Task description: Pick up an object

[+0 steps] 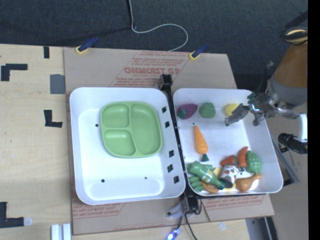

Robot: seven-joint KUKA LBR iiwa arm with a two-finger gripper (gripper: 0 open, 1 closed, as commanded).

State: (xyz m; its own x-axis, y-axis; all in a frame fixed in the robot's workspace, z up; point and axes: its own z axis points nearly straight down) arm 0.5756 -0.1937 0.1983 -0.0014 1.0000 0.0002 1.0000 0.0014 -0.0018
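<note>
The grey two-finger gripper point(245, 115) hovers with fingers spread and nothing between them over the right white bin's point(270, 149) far right corner. A small yellow toy fruit point(230, 107) lies just left of its fingertips; an orange plastic carrot point(200, 140) lies farther left and nearer.

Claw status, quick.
Claw: open, holding nothing, over the right bin near the yellow toy.

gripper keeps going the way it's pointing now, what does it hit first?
Probably the yellow toy. The gripper sits at the right bin's upper right, aimed left and slightly down, with that toy just ahead. Height is hard to judge, so it might pass over it toward the green ball.
</note>
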